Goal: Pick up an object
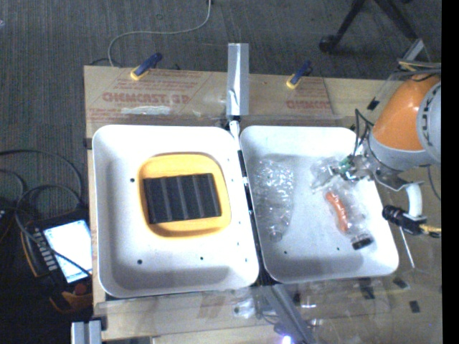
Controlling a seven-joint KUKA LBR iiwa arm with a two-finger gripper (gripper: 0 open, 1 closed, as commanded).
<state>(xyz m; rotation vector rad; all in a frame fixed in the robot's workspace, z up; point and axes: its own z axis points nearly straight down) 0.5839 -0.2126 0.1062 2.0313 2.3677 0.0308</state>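
In the right bin [326,264] you have three loose things: a crumpled clear plastic bottle [275,196] lying lengthwise in its left half, a clear bag holding an orange piece [338,208] in the right half, and a small dark cap-like bit [361,242] just below the bag, near the front right corner. The bag's upper end runs up toward the bin's right rim, where the gripper [353,165] sits; it is largely hidden under the arm's orange band [401,120], and you cannot tell whether it is closed on anything or touching the bag. The arm comes in from the right, low over the far right corner of that bin. The left bin [115,256] carries a yellow tray with a dark ribbed insert [183,194], lying flat near its centre, well apart from the arm. Behind the bins, the brown board [107,95] reads "CHEMCAST", printed in red and partly covered; two blue-and-yellow clamps [145,66] grip its far edge. A lit tablet [68,248] lies on the floor at left.
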